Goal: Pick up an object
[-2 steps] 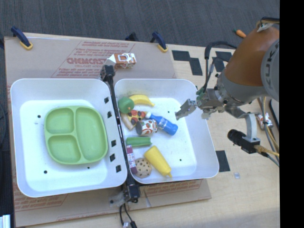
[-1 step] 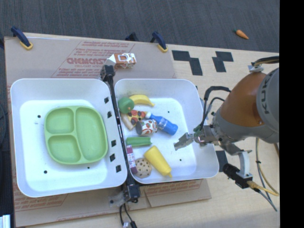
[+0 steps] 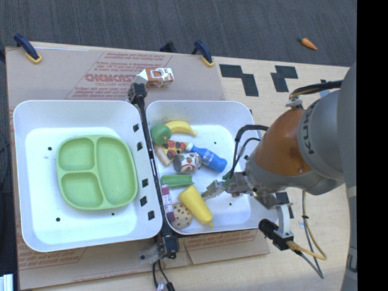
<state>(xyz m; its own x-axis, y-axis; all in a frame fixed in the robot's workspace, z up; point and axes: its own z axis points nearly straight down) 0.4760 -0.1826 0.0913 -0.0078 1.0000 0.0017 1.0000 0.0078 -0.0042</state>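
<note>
The grey arm with the orange band [image 3: 285, 147] reaches in from the right over the right-hand shallow white bin [image 3: 242, 117]. The two-finger gripper [image 3: 213, 190] sits low in that bin, pointing left toward the pile of toys. Its metal fingers [image 3: 210, 191] look slightly parted, with white bin floor visible around them and nothing between them; the view is small here, so how wide the gap is cannot be told.

Just left of the fingertips, near but apparently not touching: a yellow wedge-shaped plastic block [image 3: 197, 204], lying tilted. Beyond it, further left and toward the near wall, a round speckled cookie-like piece [image 3: 180, 214]. Left and slightly above the gripper lies a green cucumber-like stick [image 3: 176, 179], flat on the floor.

Above the gripper, toward the bin's middle: a blue plastic bottle [image 3: 212, 160] lying on its side, touching a small grey-and-red can-shaped toy [image 3: 188, 161]. Further up and left are a yellow plastic banana [image 3: 181, 127] and a green rounded fruit piece [image 3: 160, 133], close together.

Well to the left of the gripper, in the other white bin [image 3: 27, 180], rests a light green three-compartment plastic tray [image 3: 97, 172]. Beyond both bins, on the cardboard sheet [image 3: 79, 71], stands a small orange-and-white carton [image 3: 156, 77].
</note>
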